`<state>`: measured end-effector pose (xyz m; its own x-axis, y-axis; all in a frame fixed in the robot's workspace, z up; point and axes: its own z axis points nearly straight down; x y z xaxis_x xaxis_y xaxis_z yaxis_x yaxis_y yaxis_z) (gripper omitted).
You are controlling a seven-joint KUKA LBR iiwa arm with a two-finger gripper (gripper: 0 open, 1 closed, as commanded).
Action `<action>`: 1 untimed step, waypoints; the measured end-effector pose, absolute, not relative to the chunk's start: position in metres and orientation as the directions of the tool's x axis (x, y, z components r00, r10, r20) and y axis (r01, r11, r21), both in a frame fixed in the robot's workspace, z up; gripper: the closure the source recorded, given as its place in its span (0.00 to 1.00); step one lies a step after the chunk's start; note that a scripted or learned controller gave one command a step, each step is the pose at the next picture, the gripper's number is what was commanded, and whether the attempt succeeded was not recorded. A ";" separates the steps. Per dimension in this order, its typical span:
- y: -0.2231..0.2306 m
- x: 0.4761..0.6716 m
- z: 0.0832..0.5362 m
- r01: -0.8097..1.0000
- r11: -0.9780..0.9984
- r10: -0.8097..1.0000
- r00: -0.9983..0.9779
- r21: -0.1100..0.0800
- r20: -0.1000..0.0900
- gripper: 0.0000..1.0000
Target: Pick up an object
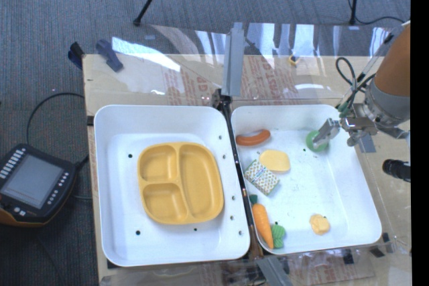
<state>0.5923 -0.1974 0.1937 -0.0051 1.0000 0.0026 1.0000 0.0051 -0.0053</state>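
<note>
Camera view, looking down at a slant on two white bins; my gripper hangs at the upper right of the right bin, its tip just beside or touching a small green ring-shaped object near the bin's far wall; whether my claw is spread, pressed together or pinching that piece I cannot tell, since the fingers blur into the green shape from this angle. Candidates for the pick all lie in the right bin: the green ring at my tip; a red-orange sausage by the far left corner; a pale yellow rounded piece touching a small patterned box; a carrot with green leaves along the near left wall; a small yellow lump lying apart towards the near right. The left bin bears a yellow divided plate, which I judge too broad and flat for my fingers. These look like toy food, so I judge them light, fairly stiff and smooth, not fragile; the smooth skins may slip, and the rounded pieces may roll away under a closing pinch. For the green ring I would close across its outer width, or put one finger through the hole if there is one; the sausage and carrot are best taken across the narrow middle, at right angles to their length; the carrot lies tight to the wall, leaving little room for a finger on that side.
</note>
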 end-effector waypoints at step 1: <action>-0.142 0.643 0.123 0.997 0.082 0.997 -0.082 -0.010 0.005 0.00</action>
<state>0.6426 -0.1422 0.1225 -0.0824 0.9966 0.0048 0.9965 0.0824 -0.0103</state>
